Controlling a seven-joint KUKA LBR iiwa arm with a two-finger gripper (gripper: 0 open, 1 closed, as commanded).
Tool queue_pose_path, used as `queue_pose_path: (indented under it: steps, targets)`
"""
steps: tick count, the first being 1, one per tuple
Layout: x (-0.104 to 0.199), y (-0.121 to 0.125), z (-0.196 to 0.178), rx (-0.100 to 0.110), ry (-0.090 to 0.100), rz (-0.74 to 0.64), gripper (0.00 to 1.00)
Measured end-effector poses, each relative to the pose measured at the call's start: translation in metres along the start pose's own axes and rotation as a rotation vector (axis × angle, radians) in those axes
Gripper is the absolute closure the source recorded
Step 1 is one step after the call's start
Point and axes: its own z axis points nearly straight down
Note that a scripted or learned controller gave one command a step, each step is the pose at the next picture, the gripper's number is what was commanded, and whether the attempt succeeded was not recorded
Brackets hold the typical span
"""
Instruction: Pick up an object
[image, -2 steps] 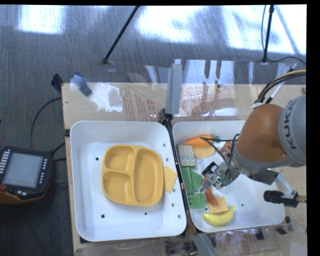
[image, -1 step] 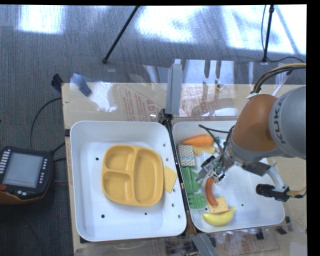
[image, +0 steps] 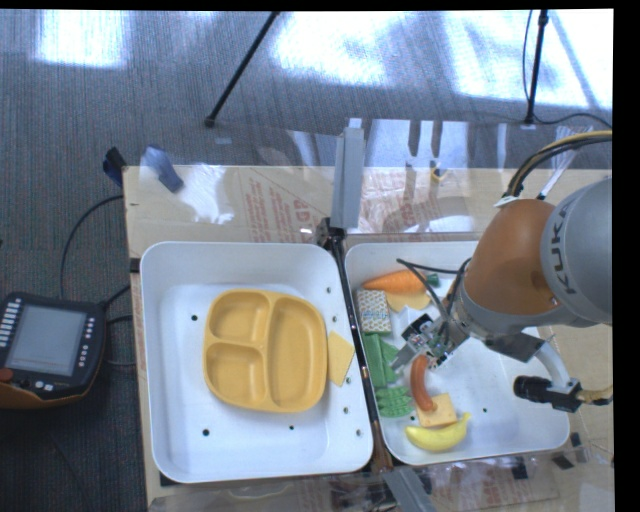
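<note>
My gripper (image: 420, 352) hangs low in the right bin (image: 520, 425), near its left-middle part. It is open, with one finger on each side of the upper end of a red-orange sausage (image: 422, 388). The sausage lies on the bin floor and runs down toward a yellow banana (image: 438, 435) and a small cheese wedge (image: 440, 408). An orange carrot (image: 395, 282) lies at the back of that bin. A checked cracker (image: 374, 310) and a green piece (image: 385, 375) lie along its left wall. The arm's orange band (image: 510, 265) hides part of the bin.
The left bin (image: 180, 440) holds a yellow divided plate (image: 265, 350) with a pale cheese slice (image: 341, 357) at its right edge. A teach pendant (image: 45, 345) lies on the floor at the far left. Tripod legs stand behind the bench.
</note>
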Motion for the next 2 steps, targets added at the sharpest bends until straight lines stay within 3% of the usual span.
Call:
queue_pose_path:
  steps: [1,2]
  targets:
    - [-0.017,-0.008,-0.084,0.030,0.026,0.068,0.00]
    - [-0.007,0.005,-0.004,0.018,0.015,0.108,0.00]
